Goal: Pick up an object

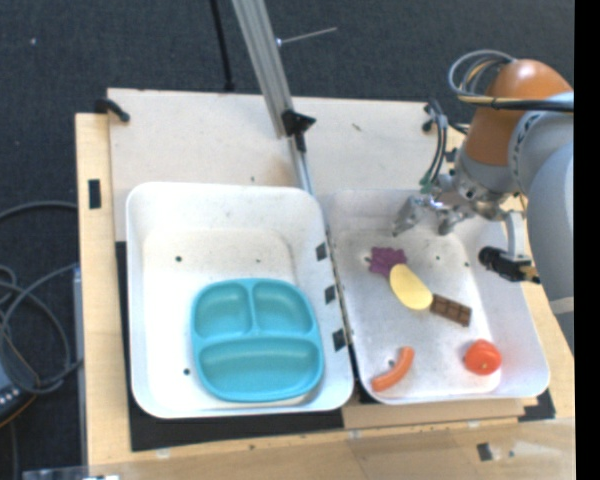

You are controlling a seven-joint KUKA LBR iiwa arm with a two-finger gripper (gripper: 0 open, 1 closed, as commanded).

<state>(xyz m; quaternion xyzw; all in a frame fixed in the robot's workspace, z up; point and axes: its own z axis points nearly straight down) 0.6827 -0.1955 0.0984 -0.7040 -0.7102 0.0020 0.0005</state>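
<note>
I see my two-finger metal gripper (426,215) open, holding nothing, above the right shallow white bin (510,318). Below it, the yellow oval toy (411,288) lies diagonally, upper-left to lower-right.

tray (255,338) in left bin (150,218) | toys (411,288) in right bin (525,353)

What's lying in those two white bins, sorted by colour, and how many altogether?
Blue: 1, divided plate
Purple: 1, small piece
Yellow: 1, oval piece
Brown: 1, bar
Orange: 1, sausage shape
Red: 1, round piece
Total: 6
</note>
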